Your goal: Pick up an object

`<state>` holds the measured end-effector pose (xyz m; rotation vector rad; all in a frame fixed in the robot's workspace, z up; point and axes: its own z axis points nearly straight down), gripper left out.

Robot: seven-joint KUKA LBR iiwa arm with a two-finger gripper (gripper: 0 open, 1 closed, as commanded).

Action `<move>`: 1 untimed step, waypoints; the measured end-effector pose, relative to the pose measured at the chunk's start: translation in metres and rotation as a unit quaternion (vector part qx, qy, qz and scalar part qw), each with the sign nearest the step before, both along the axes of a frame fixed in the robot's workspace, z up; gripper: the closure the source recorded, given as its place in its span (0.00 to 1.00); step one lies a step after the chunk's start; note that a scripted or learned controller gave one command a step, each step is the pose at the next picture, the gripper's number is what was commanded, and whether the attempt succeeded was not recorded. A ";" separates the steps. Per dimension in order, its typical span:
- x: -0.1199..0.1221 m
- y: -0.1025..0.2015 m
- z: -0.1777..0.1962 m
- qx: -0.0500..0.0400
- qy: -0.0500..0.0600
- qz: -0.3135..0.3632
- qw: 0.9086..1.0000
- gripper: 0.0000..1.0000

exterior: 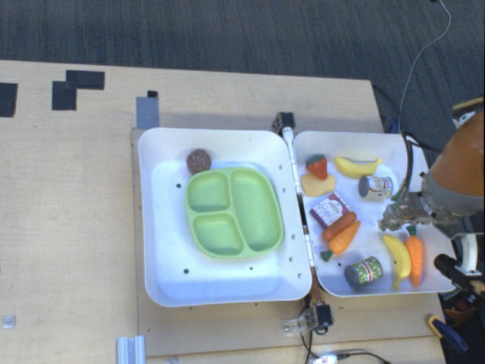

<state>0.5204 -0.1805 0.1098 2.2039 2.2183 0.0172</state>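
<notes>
Two shallow white bins side by side on a pale wooden bench (68, 226). Left bin (163, 279): a light-green plastic tray with three compartments (233, 212) lies in the middle; a small round brown object (199, 159) sits just beyond its far-left corner, apart from it. Right bin (333, 283): toy food scattered. Far side: a red strawberry-like piece (317, 165) touching a pale yellow flat piece (317, 183), a yellow banana (357, 165) to their right, and a small can lying on its side (376, 187) just nearer than the banana. Centre: a purple-red packet (330, 210), with two orange carrots (342, 233) overlapping just nearer than it. Near side: a green-labelled can (365, 271), a second yellow banana (398, 256) and another orange carrot (414, 258) lying alongside each other. The grey arm with its orange band (464, 161) comes in from the right; its gripper (400, 214) sits over the right side of the right bin, just beyond the far ends of the near banana and carrot. Whether the gripper is spread or closed, cannot tell; nothing visibly held.
</notes>
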 end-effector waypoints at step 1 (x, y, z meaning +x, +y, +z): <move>0.000 0.000 0.000 0.000 0.000 0.000 1.000 0.00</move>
